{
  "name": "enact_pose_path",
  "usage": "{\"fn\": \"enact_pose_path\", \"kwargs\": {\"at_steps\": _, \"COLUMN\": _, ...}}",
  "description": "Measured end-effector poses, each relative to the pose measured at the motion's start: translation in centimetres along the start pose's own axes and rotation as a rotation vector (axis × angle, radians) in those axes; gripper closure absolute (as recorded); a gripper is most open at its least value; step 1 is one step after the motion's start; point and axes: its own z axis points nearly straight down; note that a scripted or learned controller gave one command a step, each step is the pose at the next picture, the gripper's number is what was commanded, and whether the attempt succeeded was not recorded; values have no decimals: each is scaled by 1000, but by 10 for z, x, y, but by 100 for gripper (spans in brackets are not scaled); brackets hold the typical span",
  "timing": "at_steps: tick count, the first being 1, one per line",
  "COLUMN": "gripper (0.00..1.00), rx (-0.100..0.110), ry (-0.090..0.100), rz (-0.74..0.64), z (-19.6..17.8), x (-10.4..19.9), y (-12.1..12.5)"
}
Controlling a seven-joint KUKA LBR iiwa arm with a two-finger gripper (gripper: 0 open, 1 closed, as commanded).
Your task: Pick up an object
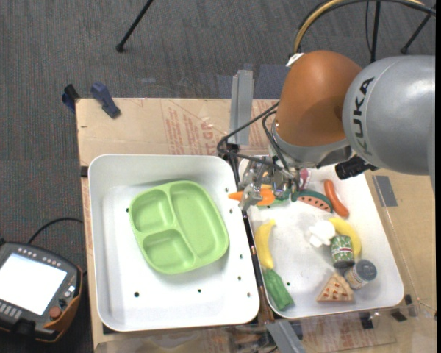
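Dark grey carpet surrounded the cardboard-topped bench (pixel 162 123), which bore two white bins. Everything else is placed from the right bin (pixel 378 230). Just beside it, the left bin (pixel 106 190) held a green divided plate (pixel 178 226). Over the right bin's upper left corner the gripper (pixel 268 186) hung low, and whether its fingers were spread or pressed together could not be told (wrist clutter hid them). Inside that bin lay a yellow banana (pixel 264 245), a green bottle (pixel 279 289), a watermelon slice (pixel 312 198), a red sausage (pixel 336 198), a small can (pixel 342 250) and a pizza wedge (pixel 336 290).
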Motion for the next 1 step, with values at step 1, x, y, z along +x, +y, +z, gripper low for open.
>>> {"fn": "enact_pose_path", "kwargs": {"at_steps": 1, "gripper": 100, "rx": 3, "ry": -1, "rz": 64, "z": -88, "x": 1, "y": -23}}
